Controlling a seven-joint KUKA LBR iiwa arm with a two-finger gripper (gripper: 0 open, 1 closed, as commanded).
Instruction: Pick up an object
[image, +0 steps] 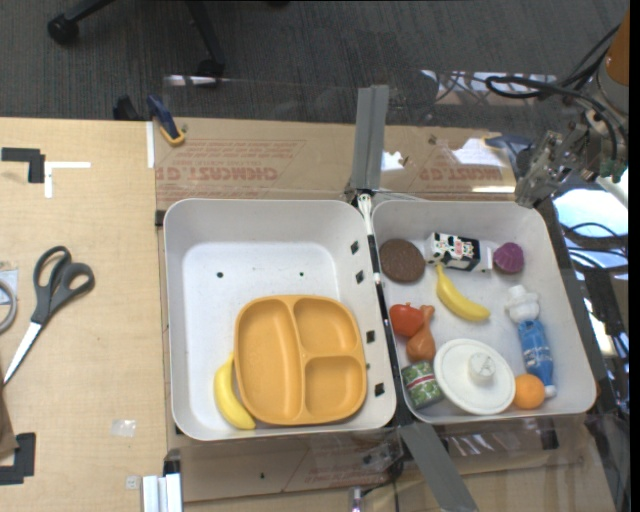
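The claw (548, 170) is hanging above the right bin's (562, 262) far corner, its state unclear. The banana (461, 298) is looking light and firm; gripping across its middle seems safest.

The gripper (548, 172) hangs at upper right, holding nothing.

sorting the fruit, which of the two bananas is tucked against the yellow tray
The banana in the left bin, partly under the divided tray's edge; the other banana lies in the right bin.
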